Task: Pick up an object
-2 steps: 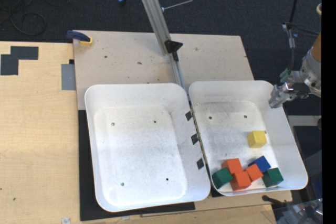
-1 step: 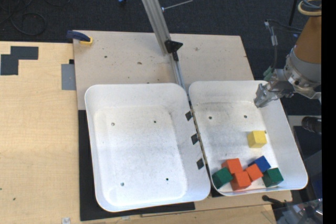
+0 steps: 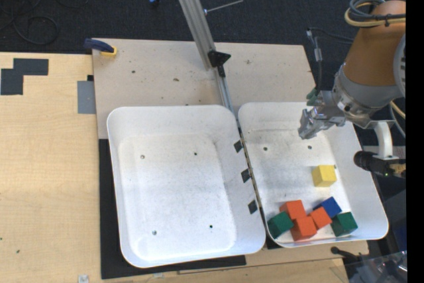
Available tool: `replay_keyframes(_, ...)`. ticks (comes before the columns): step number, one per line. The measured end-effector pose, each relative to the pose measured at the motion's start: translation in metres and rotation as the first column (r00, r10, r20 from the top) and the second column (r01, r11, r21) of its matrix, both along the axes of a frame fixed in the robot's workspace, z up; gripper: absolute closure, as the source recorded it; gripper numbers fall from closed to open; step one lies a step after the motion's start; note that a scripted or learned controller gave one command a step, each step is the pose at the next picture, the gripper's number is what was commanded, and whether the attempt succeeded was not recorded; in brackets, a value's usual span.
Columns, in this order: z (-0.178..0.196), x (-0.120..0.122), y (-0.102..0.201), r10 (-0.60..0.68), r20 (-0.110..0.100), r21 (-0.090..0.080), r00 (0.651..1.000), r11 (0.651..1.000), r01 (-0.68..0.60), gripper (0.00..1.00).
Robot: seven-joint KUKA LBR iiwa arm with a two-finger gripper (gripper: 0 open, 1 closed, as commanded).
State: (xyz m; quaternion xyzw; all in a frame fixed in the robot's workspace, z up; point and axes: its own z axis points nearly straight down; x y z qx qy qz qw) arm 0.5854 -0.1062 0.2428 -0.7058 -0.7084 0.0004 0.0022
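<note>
The right bin [image 3: 278, 122] holds several small blocks. A yellow block [image 3: 324, 174] lies alone near its right side. At its near edge sits a cluster: two orange blocks [image 3: 296, 209] [image 3: 320, 217], a blue block [image 3: 332, 205] and two green blocks [image 3: 281, 224] [image 3: 344, 224]. My gripper [image 3: 309, 127] hangs over the upper part of the right bin, well above and behind the yellow block. Nothing shows between its fingers.
The left bin [image 3: 126, 142] lies beside the right one, with black clips [image 3: 244, 174] along the shared rim. A slanted aluminium post [image 3: 195, 16] rises from the bench behind the bins. A blue and yellow clamp [image 3: 101, 46] sits at the bench's far left corner.
</note>
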Motion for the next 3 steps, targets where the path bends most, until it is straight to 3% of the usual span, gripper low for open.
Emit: replay_keyframes(3, -0.031, 0.008, 0.151, 0.0, -0.004, 0.0, 1.0, 1.0, 0.0, 1.0)
